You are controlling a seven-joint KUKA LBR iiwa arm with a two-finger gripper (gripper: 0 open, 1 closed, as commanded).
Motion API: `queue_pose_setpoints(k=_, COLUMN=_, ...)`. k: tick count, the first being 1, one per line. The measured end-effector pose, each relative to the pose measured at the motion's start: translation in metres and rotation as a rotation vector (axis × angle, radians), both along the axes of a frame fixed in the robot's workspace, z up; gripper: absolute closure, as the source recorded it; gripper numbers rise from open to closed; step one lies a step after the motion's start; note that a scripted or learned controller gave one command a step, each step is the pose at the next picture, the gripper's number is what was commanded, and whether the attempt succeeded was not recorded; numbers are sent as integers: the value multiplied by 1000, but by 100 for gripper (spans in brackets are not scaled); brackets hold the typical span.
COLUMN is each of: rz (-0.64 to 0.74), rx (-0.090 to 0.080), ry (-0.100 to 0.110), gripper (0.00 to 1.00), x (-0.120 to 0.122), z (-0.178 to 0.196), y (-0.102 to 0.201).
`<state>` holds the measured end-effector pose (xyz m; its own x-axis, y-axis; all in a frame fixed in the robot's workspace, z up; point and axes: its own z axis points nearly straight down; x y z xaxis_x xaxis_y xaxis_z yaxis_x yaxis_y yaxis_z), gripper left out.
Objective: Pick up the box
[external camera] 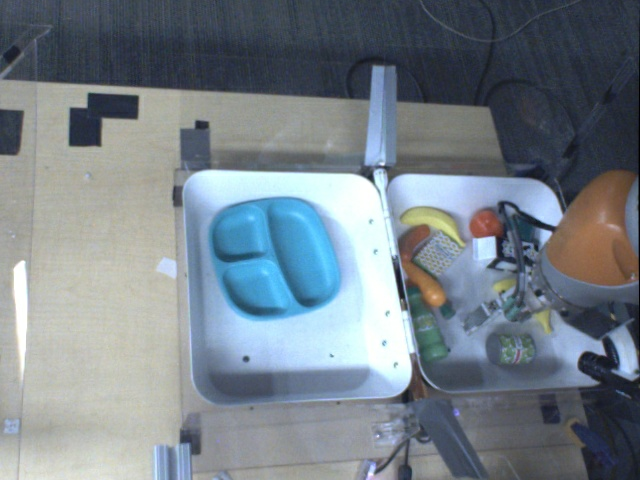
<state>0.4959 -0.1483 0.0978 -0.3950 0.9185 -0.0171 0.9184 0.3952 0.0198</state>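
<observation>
The box [438, 253] is small with a checkered top and lies tilted in the right bin [560, 373], between a banana [434, 221] and a carrot [424, 280]. My gripper [497, 305] hangs low over the middle of that bin, below the arm's orange band [600, 230]. It is to the right of the box and a little nearer the front, apart from it. Nothing shows as held.
A red round item [487, 222] lies at the back of the right bin. A green bottle [428, 330] lies along its left wall and a green can [512, 349] sits near its front. The left bin [300, 373] holds a blue divided plate [274, 256].
</observation>
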Motion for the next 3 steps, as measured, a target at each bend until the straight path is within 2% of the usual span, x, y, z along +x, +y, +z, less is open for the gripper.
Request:
queue_pose_setpoints(k=1, rz=2, rx=9, ry=22, gripper=0, x=35, z=23, y=53)
queue_pose_setpoints(k=2, rz=5, rx=7, ry=19, gripper=0, x=96, z=139, y=-13)
queue_pose_setpoints(k=3, rz=13, rx=8, ry=22, gripper=0, x=71, z=81, y=15)
